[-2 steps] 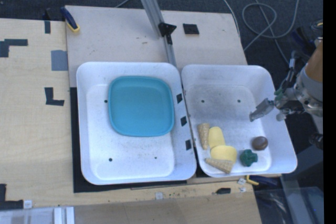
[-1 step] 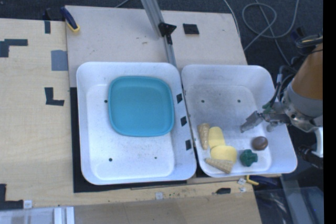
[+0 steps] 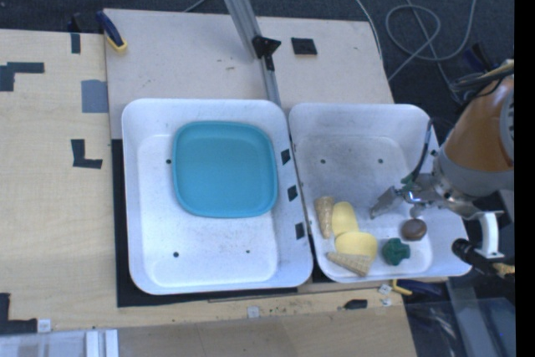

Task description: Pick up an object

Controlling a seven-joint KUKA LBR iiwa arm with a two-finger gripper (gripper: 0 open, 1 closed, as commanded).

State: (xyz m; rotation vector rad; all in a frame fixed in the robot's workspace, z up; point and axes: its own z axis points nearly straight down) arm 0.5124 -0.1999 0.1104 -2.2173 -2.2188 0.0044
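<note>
Camera view: left bin [image 3: 150,263] holds a blue plate [image 3: 224,169]. Right bin [image 3: 351,125] holds yellow food pieces [image 3: 347,232], a brown ball [image 3: 413,229] and a green toy [image 3: 395,251] at five o'clock. Gripper [image 3: 394,201] hovers beside them, fingers parted, holding nothing

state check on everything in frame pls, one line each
Tool: low in the right bin, fingers spread, holding nothing.
Blue plate: flat in the left bin, nothing on it.
Left bin: holds the plate.
Right bin: small items bunched at its near edge.
Brown ball: loose, just beside the tool.
Green piece: loose, near corner.
Yellow pieces: loose, touching each other.
Cone: lying on its side.
</note>
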